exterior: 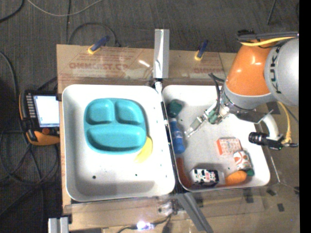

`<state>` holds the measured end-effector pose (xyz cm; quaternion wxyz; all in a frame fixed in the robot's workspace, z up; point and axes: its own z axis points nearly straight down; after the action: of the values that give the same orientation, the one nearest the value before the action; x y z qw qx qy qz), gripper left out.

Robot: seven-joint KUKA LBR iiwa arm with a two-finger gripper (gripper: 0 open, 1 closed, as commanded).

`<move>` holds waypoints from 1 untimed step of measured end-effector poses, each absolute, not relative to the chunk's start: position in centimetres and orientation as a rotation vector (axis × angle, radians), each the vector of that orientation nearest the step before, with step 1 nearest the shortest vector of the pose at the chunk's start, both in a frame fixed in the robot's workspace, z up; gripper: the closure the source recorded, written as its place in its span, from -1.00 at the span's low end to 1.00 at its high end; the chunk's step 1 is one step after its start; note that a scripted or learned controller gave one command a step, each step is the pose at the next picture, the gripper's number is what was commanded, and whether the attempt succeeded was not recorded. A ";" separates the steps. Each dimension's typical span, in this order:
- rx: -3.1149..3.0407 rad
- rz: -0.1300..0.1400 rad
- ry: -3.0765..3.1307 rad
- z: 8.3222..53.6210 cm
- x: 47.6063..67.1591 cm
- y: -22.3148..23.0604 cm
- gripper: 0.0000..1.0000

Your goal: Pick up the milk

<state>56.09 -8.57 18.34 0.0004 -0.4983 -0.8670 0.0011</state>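
The milk (204, 177) is a small black-and-white carton lying on its side near the front wall of the right bin (262, 178). My gripper (193, 125) hangs over the middle of that bin, pointing down and to the left, well behind the milk and apart from it. It is open with nothing between its fingers. The grey arm with its orange band (248, 76) reaches in from the right above the bin's back corner.
In the right bin a blue bottle (178, 139) and a teal item (174, 108) lie along the left wall. A pink box (228, 145), a red-and-white can (242, 159) and an orange piece (236, 178) sit right of the milk. The left bin (97, 178) bears a teal divided plate (115, 125) and a yellow banana (145, 151).
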 end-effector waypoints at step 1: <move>-1.136 -0.001 -2.928 9.8 50.8 -11.1 -1.00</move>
<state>50.84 -11.09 9.80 0.0008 -0.3616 -0.9323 -0.0003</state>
